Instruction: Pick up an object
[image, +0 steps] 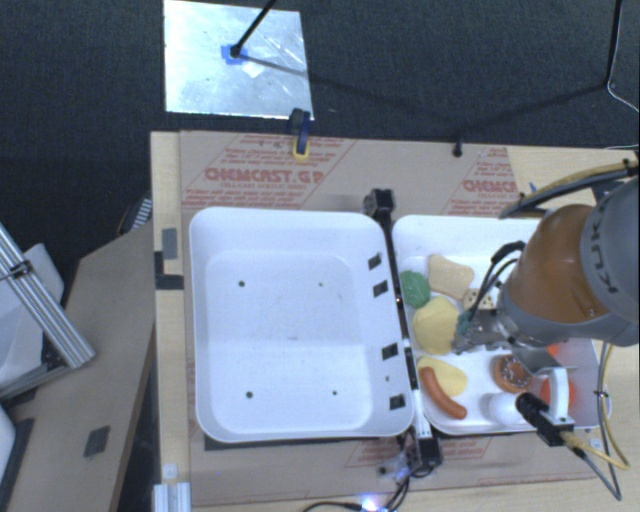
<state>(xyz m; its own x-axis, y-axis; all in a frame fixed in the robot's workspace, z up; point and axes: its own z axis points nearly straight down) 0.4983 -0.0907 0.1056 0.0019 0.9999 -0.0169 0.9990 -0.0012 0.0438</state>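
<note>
Nothing looks lifted yet: the tool (468, 335) hangs over the right bin (455, 232), at three o'clock of the yellow food piece (434, 325); its opening I cannot tell.

Even, bright overhead light is cast; the two shallow white plastic bins (290, 330) are nearly washed out. Glare is seen on the square silver metal sheet (238, 58). Detail is rendered slightly soft throughout.

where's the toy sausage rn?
The toy sausage lies in the right bin, near its front-left corner, against the pale yellow piece and left of the white egg-like piece.
</note>
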